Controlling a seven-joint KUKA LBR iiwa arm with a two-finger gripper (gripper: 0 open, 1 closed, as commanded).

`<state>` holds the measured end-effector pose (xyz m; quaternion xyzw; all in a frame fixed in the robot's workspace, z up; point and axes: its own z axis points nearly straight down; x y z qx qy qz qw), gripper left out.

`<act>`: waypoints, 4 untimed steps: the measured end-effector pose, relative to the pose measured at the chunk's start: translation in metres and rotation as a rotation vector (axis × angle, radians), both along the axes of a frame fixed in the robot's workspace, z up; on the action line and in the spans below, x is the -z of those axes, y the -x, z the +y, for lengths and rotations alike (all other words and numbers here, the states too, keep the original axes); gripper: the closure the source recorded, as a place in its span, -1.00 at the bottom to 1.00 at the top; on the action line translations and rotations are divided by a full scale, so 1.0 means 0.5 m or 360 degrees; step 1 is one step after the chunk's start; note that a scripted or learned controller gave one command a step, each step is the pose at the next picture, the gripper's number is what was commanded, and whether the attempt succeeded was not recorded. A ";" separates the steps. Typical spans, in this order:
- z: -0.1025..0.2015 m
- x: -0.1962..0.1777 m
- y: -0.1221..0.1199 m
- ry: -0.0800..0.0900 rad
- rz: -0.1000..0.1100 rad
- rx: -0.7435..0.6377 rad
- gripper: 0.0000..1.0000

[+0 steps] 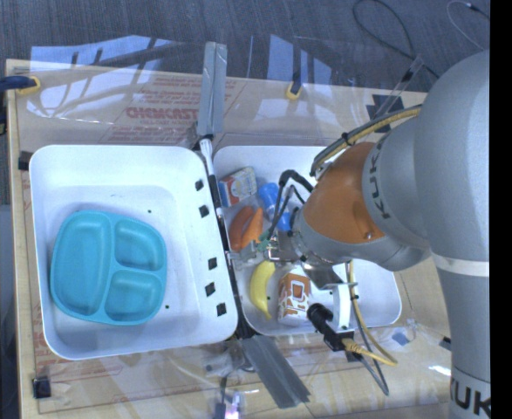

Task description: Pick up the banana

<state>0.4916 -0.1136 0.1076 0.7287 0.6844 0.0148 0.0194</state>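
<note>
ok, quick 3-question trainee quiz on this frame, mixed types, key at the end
1. True or false: the blue plate lies in the left bin.
2. Which bin holds the banana? A) left B) right
3. Fill in: just right of the banana, touching it, lies an orange and white ____.

Key: 1 true. 2 B: the right bin. 3 packet. The arm hangs over the right bin, and its wrist covers the tool, so a grasp cannot be judged.
</note>
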 end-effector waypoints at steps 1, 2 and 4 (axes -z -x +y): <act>0.003 0.000 -0.001 0.0001 -0.0003 0.0048 -1.00; -0.047 0.030 0.006 -0.0019 0.0072 0.0236 -1.00; 0.037 -0.129 -0.082 -0.0029 0.0082 0.0587 1.00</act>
